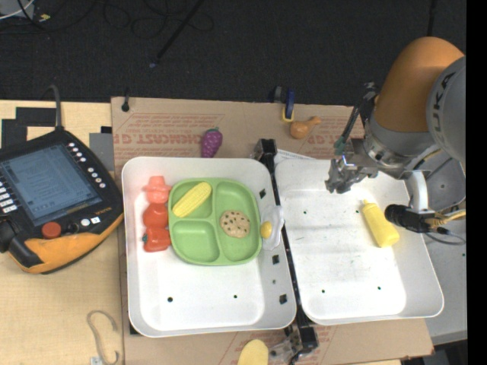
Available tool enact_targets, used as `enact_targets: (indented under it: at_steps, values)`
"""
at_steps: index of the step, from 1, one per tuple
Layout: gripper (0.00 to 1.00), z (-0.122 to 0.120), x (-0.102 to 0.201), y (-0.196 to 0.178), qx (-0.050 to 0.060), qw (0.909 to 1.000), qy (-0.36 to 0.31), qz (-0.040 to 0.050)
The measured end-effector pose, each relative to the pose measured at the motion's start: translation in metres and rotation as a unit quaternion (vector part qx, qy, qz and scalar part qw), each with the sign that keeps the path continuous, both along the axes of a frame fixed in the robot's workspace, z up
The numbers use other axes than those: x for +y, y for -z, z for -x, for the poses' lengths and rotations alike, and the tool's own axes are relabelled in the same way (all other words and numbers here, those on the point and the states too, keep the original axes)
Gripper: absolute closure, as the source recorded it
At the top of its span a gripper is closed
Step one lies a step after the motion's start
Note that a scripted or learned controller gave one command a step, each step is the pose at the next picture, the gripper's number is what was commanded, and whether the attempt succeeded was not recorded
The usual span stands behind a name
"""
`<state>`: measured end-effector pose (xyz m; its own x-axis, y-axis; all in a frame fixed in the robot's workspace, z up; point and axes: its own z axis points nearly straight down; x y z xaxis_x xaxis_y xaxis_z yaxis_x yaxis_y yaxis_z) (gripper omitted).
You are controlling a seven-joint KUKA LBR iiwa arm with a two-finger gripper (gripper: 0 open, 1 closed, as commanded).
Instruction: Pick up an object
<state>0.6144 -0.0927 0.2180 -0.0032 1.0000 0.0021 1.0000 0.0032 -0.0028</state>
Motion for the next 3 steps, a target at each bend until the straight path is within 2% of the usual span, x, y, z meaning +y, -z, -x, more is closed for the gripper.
enact_targets:
  at_steps: [2,3]
  values:
    - [1.00,-0.005,0.094,0.001,-0.001,1.0000,0.000,-0.0002]
    - [1.00,-0.006,0.107,-0.015,-0.001,1.0000,0.001,0.0005]
